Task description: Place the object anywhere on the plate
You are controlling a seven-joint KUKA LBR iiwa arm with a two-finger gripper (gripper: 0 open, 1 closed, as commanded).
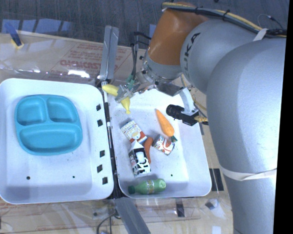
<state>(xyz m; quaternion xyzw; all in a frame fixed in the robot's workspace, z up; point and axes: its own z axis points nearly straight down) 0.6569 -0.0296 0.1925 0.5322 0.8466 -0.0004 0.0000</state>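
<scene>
A blue divided plate [48,123] lies in the left bin [47,182]. My gripper [127,90] is at the far left corner of the right bin [195,167], shut on the middle of a yellow banana [110,90]. One end of the banana sticks out over the rim between the bins, and the other end [126,105] points down into the right bin. The plate is well to the left of the gripper and nearer the front.
In the right bin lie an orange carrot [164,122], two small cartons [130,130] [164,145], a black-and-white carton [141,162] and a green bottle [147,186]. A grey upright post [109,54] stands behind the rim between the bins.
</scene>
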